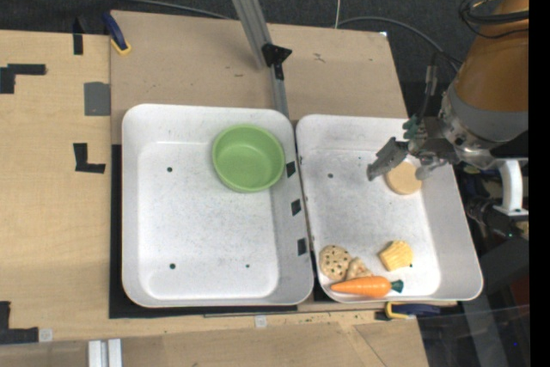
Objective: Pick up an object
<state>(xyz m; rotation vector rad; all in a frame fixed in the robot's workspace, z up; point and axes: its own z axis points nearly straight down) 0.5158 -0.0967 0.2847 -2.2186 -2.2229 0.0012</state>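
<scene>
With its jaws spread, the gripper (404, 163) hangs in the right bin (344, 137) just beside a tan disc (403, 180) near the far wall, so it should centre over the disc, descend squarely, then close.

A bowl (248, 157) sits in the left bin (146, 211); the right bin (447, 236) holds a round piece (402, 179), with cookies (340, 262), a wedge (395, 254) and a carrot (366, 287) nearer its front.
</scene>
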